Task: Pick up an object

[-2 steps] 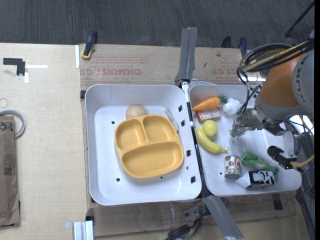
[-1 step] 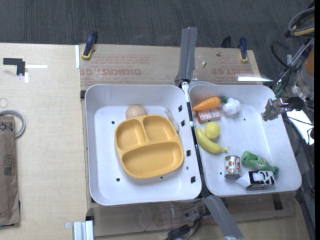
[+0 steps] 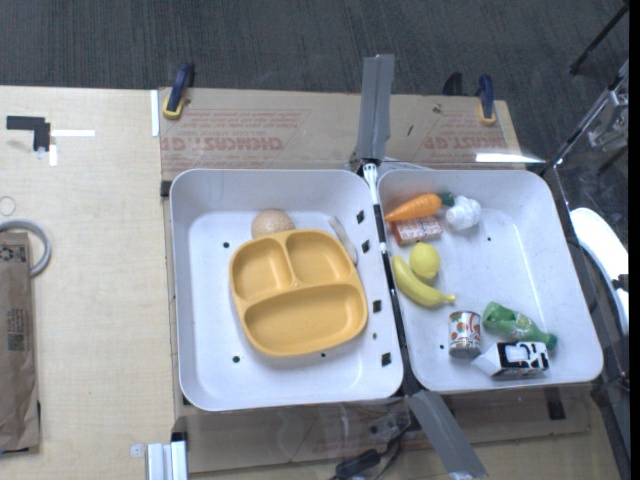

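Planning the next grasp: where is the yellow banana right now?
The yellow banana lies in the right white bin, near its left wall, just below the yellow lemon and up-left of the small printed can.

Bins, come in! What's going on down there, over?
Arm parked at right edge, jaws unseen. Nothing picked yet. Right bin: carrot, banana, lemon, can. Left bin: yellow tray.

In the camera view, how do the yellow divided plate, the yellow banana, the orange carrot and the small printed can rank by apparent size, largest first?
1. Yellow divided plate, by far the largest.
2. Yellow banana and orange carrot: they look about equal in length, so I do not rank them.
3. Small printed can, the smallest.
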Controlling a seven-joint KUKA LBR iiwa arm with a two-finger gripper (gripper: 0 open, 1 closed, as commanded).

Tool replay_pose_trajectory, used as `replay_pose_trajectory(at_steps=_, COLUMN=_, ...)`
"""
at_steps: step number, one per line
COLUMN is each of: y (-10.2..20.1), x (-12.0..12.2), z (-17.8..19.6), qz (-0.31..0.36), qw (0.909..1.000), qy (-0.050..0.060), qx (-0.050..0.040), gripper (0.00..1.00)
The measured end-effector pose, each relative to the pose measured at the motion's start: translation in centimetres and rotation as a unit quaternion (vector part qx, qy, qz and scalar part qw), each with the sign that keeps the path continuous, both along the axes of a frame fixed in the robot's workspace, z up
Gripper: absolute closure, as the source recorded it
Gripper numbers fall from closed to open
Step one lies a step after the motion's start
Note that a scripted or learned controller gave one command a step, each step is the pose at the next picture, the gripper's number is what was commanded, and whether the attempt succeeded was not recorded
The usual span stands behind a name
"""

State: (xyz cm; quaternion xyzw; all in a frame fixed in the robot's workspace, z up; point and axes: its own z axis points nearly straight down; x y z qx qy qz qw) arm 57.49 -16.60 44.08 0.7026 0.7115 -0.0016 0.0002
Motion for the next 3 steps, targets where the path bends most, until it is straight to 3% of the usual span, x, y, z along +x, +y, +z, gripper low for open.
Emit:
replay_pose_trajectory(at_steps=1, y=0.8, x=0.1, z=-12.8, qz=-0.028, qw=0.9996, qy=0.0, qx=0.0004, gripper=1.0)
replay_pose_trajectory(at_steps=2, y=-0.5, x=-3.9, z=-10.4, qz=-0.031, qw=0.9995, qy=0.0, qx=0.0005, gripper=1.0)
replay_pose_trajectory(at_steps=3, y=-0.9, x=-9.7, z=-7.9, qz=-0.056, qw=0.9984, qy=0.0, qx=0.0004, gripper=1.0)
